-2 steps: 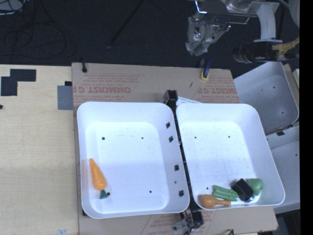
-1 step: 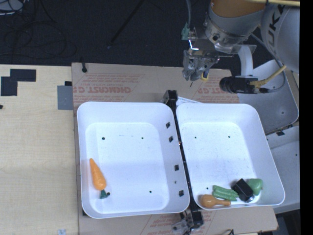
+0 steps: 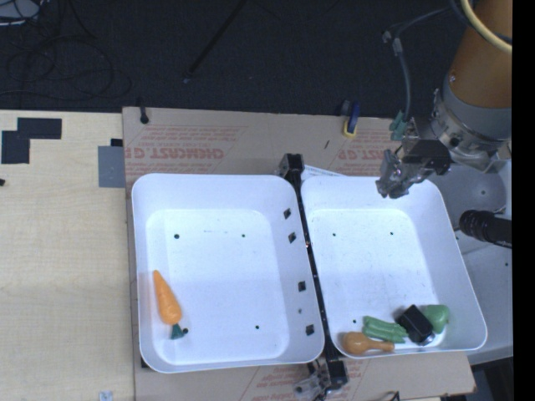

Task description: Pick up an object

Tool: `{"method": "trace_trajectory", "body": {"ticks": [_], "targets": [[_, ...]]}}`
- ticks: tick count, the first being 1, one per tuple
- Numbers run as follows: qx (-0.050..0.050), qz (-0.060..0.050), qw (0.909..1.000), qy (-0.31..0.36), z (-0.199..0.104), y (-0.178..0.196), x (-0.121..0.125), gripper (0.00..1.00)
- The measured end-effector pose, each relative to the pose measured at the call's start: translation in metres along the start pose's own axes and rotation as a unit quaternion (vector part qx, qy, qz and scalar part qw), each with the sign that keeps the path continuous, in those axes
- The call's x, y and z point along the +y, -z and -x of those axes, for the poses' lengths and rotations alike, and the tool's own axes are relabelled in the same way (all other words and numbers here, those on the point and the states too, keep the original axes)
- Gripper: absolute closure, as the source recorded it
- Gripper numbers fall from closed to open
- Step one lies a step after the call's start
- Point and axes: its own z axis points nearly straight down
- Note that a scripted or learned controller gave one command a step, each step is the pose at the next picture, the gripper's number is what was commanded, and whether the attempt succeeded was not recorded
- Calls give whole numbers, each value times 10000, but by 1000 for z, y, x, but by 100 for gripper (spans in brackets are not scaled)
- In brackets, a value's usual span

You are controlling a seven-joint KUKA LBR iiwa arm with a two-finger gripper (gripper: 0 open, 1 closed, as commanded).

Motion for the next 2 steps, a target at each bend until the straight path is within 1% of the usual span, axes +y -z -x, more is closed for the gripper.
{"method": "trace_trajectory", "body": {"ticks": [1,2], "targets": [[7,50,10000,55,-22,60,20,100],[-6,-17,10000,21,38,-76,89,100]]}}
